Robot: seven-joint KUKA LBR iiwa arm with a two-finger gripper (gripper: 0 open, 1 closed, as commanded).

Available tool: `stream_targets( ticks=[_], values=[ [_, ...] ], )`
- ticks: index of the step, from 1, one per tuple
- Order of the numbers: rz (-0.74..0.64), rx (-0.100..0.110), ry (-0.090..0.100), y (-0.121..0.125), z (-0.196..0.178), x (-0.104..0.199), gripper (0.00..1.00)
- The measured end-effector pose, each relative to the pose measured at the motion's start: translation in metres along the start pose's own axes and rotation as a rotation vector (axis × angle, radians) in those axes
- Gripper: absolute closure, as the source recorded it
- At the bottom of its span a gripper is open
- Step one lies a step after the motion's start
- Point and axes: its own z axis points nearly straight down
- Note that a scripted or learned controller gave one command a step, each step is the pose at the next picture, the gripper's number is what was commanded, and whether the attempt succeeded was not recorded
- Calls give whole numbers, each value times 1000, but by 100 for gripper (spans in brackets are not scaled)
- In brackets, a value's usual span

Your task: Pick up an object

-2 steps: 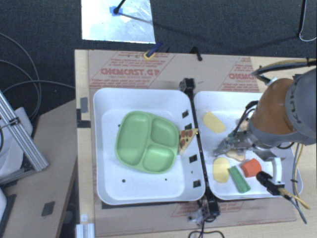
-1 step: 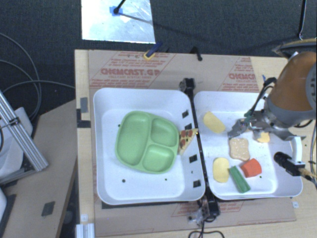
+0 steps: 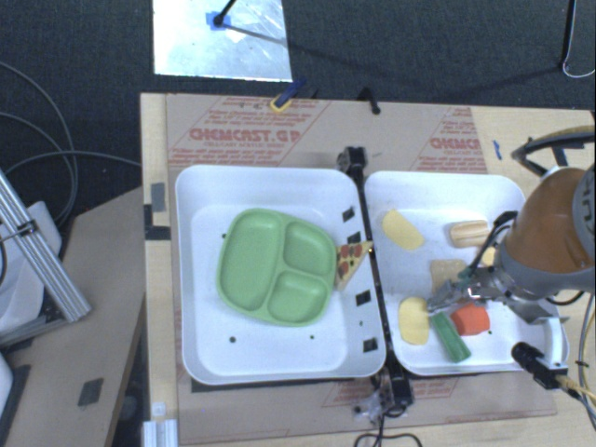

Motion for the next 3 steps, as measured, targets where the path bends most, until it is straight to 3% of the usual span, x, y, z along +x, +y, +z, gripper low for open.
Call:
stream_targets(
  ticks=[1, 2, 3],
  values=[
    [-8, -13, -6, 65, -5, -41, 0],
    [-8, -11, -2, 63, -15, -39, 100],
    [-9, -3, 1, 38, -2, 2, 100]
  ],
)
